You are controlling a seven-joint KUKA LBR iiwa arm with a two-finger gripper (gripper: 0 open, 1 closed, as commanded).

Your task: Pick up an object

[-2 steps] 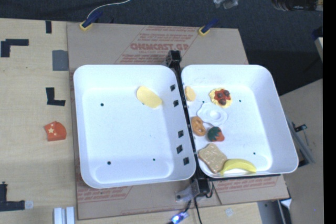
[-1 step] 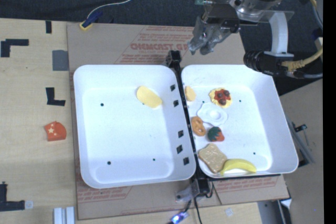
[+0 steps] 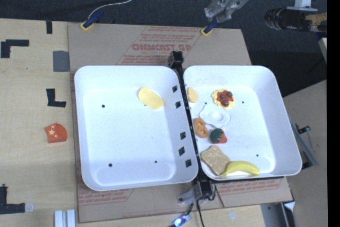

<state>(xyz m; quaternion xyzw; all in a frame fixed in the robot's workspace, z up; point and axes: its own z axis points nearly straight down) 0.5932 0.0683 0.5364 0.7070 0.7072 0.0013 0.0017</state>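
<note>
My gripper hangs high above the back edge of the bench, past the far rim of the right bin, with nothing between its fingers. The right bin holds a yellow banana, a slice of toast, a strawberry, a pretzel-like orange piece, a fried egg, a small pizza and a pale yellow piece by the divider. In the left bin lies one yellow lemon-shaped piece.
A red-orange toy piece lies on the wooden bench left of the bins. A cable with a yellow clip runs along the back. Black clips line the seam between the bins.
</note>
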